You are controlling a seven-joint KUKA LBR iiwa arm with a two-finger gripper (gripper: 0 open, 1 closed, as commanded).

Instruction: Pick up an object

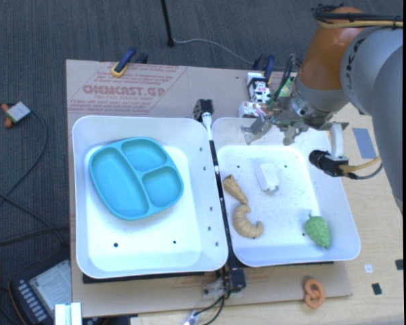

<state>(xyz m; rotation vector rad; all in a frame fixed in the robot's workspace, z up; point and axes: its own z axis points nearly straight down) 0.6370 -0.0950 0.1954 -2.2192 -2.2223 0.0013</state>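
Note:
My gripper hangs over the far edge of the right bin, its two fingers spread apart with nothing between them. Below it in the bin lies a small white block. A tan cone-shaped piece and a curled croissant-like piece lie near the bin's left wall. A green bumpy fruit sits at the near right corner.
The left bin holds a blue divided plate. A black clamp sits at the far joint between the bins. An orange ring lies on the board in front of the right bin.

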